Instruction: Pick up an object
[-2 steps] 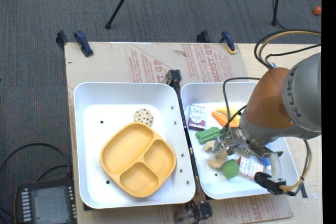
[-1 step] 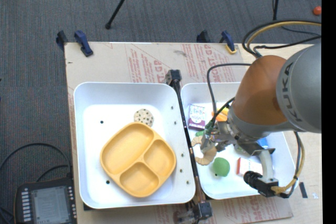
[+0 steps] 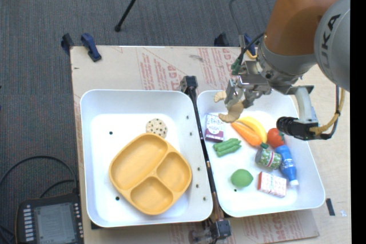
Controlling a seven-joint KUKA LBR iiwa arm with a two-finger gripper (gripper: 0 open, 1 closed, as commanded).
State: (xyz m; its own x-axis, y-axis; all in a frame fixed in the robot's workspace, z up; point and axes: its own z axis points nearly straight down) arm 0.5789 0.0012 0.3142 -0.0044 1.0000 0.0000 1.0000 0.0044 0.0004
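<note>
The pincer [image 3: 237,101] is hovering over the upper left part of the right bin [image 3: 313,180], its fingers closing on a tan, biscuit-like piece [image 3: 231,114] that is hanging between their tips, just above the purple carton [image 3: 214,127] and beside the banana [image 3: 255,126] and carrot [image 3: 246,132]. By my reading, the lifting step is underway, with the grasp looking shallow. Next, the arm is needing a straight, slow rise, keeping the piece pinched and clearing the green pea pod [image 3: 227,146] nearby. The left bin [image 3: 91,123] is holding a yellow divided plate [image 3: 150,173] and a cookie [image 3: 156,127].
</note>
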